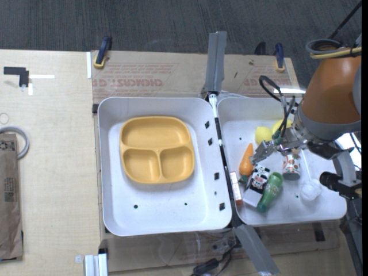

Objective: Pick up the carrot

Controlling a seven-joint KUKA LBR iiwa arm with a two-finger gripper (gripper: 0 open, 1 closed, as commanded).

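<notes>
The carrot point(246, 160) lies in the right bin point(322, 211), near its left wall, tip pointing toward the far edge. The jaws point(265, 152) hang just beside it, spread narrowly with nothing between them. A green bottle point(269, 192) lies nearer the front edge; a yellow divided plate point(156, 149) sits in the left bin point(115, 206).

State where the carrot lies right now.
The carrot lies in the right bin, near its left wall, below the yellow fruit and beside the hand.
</notes>
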